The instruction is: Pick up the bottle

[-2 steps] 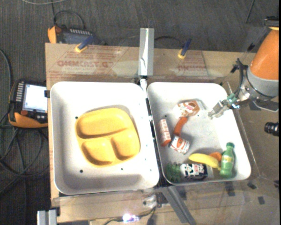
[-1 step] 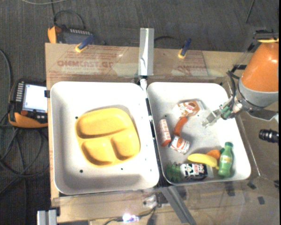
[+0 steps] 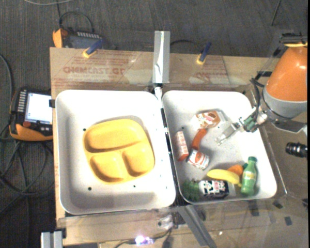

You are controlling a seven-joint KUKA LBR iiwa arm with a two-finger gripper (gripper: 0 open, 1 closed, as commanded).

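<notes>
Gripper (image 3: 225, 134) hangs over the middle of the right-hand bin (image 3: 168, 138), its two pale fingers parted and nothing between them, just right of the orange tube (image 3: 198, 137) and the small pouch (image 3: 207, 119). Down in the near right corner sits the green bottle (image 3: 249, 176), yellow label, cap pointing toward the far side, long axis running near-to-far with a slight lean, as best this slant shows. So the bottle lies nearer and a little to the right of the fingers, with the banana (image 3: 223, 176) touching its left flank.
</notes>
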